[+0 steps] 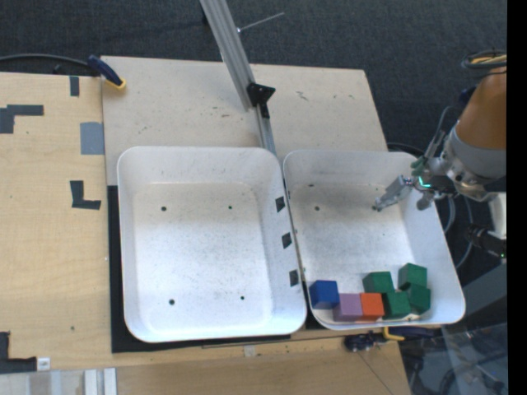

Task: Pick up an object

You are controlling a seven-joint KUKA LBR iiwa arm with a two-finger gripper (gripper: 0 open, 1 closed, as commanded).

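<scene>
Two white bins sit side by side; the right bin (346, 179) holds blue (324, 293), purple (351, 305), orange (372, 304) and green blocks (401, 288) in its near corner, gripper (394, 194) above its far right side

blocks (375, 296) crowd right bin's (346, 220) near corner.

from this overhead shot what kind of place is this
Probably a robotics lab test bench, not a home or factory line. Two shallow white bins, the left bin and right bin, sit on a plywood bench, with coloured blocks and a robot gripper reaching in.
</scene>
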